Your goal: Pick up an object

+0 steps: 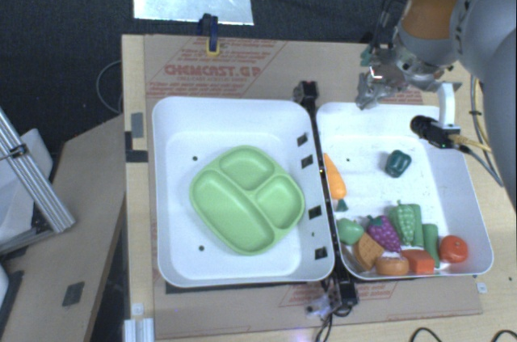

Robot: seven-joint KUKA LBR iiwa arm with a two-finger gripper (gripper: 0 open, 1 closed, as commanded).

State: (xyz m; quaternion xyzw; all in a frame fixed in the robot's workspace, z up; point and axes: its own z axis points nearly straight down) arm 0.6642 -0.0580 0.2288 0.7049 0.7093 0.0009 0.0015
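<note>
Camera view: gripper (367,96) hangs over the far edge of the right bin (472,195), near its far-left corner; finger spread — cannot tell, nothing seen between them. Left bin (174,171) holds a green divided plate (246,199), lying flat at centre. Right bin: dark teal pepper (397,162) alone mid-bin; orange carrot (335,180) against the left wall; toy food heaped along the near wall — purple grapes (384,233), green corn (406,221), red tomato (454,249) at near-right corner.
</note>
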